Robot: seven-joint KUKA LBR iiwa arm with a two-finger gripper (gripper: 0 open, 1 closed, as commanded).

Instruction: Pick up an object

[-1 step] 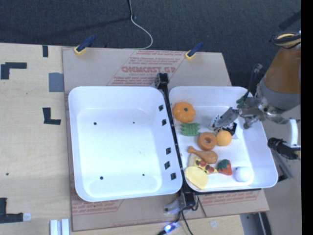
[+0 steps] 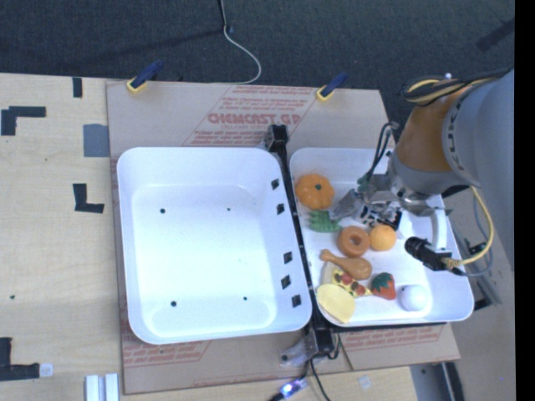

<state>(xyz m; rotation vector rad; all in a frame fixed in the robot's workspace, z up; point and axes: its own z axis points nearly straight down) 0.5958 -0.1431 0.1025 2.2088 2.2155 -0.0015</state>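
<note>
The claw (image 2: 361, 204) hovers just above the doughnut (image 2: 354, 241).

Left bin (image 2: 142, 224), right bin (image 2: 447, 303) holding pumpkin (image 2: 314, 190), doughnut (image 2: 354, 241), orange (image 2: 383, 238), drumstick (image 2: 347, 264), strawberry (image 2: 384, 285), white ball (image 2: 412, 296), gripper (image 2: 361, 205) low beside pumpkin

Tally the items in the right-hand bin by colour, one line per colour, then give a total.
Orange: 2, pumpkin and small orange ball
Brown: 2, doughnut and drumstick
Green: 1, leafy piece
Yellow: 1, pizza slice
Red: 1, strawberry
White: 1, ball
Total: 8
</note>
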